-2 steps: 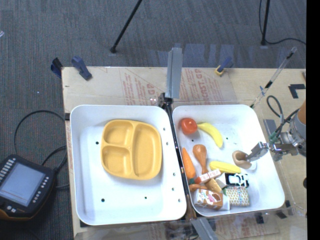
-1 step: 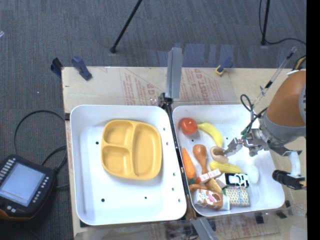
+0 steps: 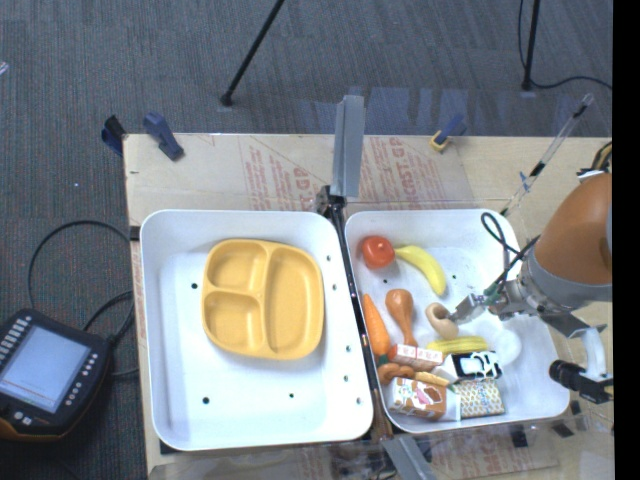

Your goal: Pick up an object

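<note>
The gripper (image 3: 468, 308) was positioned low in the right bin (image 3: 470, 224), just above the tan wooden piece (image 3: 440, 319). Whether it was open or closed could not be told, as the tip was small and partly blurred. No object was seen to be lifted clear of the bin; every item was seen lying on the bin floor. The pick was therefore judged not yet completed: a grasp and a lift were left to be done.

The tan piece, judged the likeliest target, was located near the centre of the right bin, just right of the drumstick (image 3: 400, 310) and just above the small yellow item (image 3: 460, 345). Its long axis was hard to read because of its rounded shape; it appeared to run slightly from upper left to lower right. The banana (image 3: 423, 266) lay near, with its long axis running diagonally from upper left to lower right. The yellow tray (image 3: 264, 298) was seen in the left bin (image 3: 175, 368).
</note>
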Controlling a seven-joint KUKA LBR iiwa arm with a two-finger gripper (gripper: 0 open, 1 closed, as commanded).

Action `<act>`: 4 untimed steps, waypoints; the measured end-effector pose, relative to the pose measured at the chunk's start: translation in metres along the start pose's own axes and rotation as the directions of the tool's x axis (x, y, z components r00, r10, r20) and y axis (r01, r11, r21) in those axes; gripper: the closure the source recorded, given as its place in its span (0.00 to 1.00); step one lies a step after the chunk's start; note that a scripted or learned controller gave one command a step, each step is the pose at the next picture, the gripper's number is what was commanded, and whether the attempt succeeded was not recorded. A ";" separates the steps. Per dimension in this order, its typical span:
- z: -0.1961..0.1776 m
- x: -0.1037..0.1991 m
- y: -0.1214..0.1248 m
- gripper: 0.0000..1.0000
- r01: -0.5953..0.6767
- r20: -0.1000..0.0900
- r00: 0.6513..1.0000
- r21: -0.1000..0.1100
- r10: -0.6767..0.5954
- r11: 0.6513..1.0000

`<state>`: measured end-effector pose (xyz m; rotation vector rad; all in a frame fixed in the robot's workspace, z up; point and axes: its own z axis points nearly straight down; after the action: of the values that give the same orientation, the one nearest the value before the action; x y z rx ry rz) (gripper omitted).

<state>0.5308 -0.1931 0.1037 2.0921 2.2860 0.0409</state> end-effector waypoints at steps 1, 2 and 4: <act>-0.046 0.046 0.069 0.00 0.145 -0.020 0.989 0.039 -0.144 0.989; 0.019 0.046 0.110 0.00 0.168 -0.020 0.986 0.042 -0.167 0.985; -0.097 0.084 0.129 1.00 0.069 -0.015 0.998 0.036 -0.068 0.997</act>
<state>0.6473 -0.0973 0.2053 2.0345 2.3823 0.0107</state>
